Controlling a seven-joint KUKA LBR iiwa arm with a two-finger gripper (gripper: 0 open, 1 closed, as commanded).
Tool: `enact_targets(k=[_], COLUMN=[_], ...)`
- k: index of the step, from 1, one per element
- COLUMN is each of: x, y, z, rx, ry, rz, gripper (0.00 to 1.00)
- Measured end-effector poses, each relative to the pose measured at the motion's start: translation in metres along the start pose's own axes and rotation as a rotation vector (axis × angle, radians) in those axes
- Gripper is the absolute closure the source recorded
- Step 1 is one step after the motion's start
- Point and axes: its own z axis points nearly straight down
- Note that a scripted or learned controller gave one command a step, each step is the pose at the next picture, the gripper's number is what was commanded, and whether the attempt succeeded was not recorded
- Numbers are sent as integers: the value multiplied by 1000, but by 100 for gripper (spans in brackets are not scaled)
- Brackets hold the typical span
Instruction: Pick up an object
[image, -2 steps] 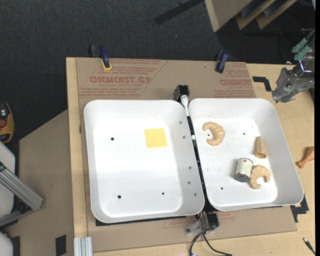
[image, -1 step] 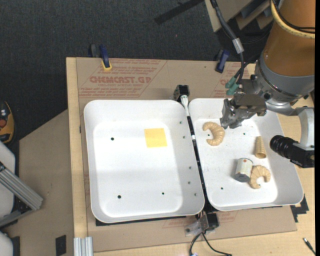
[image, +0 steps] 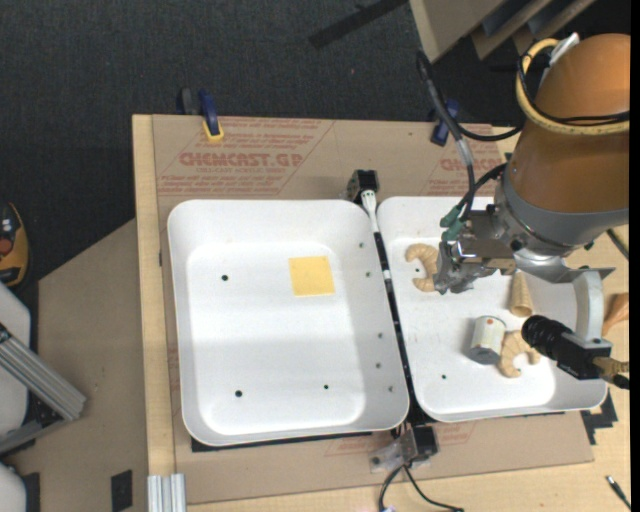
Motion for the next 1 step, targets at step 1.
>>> enact_targets(k=[1], x=[-47], y=[1], z=[61], rx=[-2], ry=[0], rz=[3], gripper=[100])
